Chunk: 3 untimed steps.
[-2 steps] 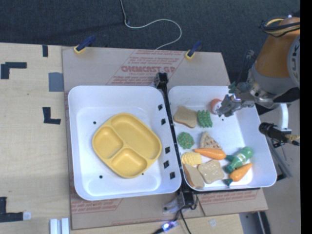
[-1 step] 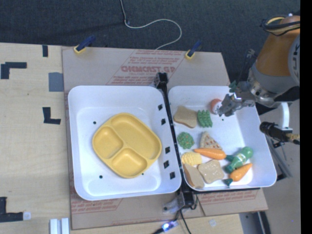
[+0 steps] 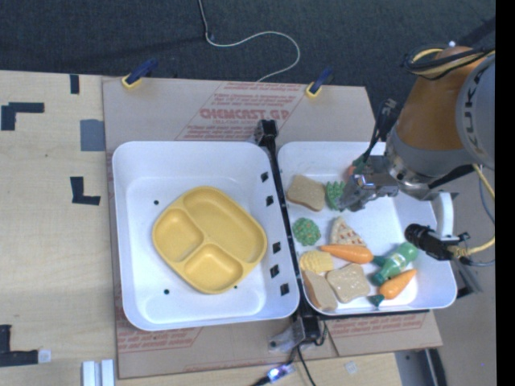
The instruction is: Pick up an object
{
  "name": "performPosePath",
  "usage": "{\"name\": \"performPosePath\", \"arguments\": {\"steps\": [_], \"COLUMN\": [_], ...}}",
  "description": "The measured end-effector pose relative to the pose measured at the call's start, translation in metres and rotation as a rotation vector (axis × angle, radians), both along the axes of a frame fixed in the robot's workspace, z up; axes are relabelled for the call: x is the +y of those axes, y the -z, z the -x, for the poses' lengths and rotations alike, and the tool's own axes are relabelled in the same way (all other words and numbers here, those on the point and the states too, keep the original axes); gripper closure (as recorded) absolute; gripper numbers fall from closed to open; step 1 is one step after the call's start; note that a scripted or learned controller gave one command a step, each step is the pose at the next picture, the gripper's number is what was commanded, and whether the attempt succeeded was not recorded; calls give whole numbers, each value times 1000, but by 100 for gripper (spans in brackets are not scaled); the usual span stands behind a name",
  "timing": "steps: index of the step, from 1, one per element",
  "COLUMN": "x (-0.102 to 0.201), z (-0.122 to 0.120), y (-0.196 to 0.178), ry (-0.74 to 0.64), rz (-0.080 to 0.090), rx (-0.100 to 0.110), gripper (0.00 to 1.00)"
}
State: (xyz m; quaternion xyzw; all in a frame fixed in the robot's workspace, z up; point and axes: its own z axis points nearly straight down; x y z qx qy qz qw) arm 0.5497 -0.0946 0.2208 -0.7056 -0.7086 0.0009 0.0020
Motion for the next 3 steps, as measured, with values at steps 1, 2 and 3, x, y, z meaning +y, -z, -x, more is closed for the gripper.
{"name": "performPosePath", "arguments": {"steps": [1, 2, 3], "x": [35, 24, 23], "z": [24, 27, 25], "y": [-5, -10, -11], "ry": [1, 4, 3], "rz": [0, 1, 1], "rx": [0, -3, -2], "gripper": [100, 100, 100]}}
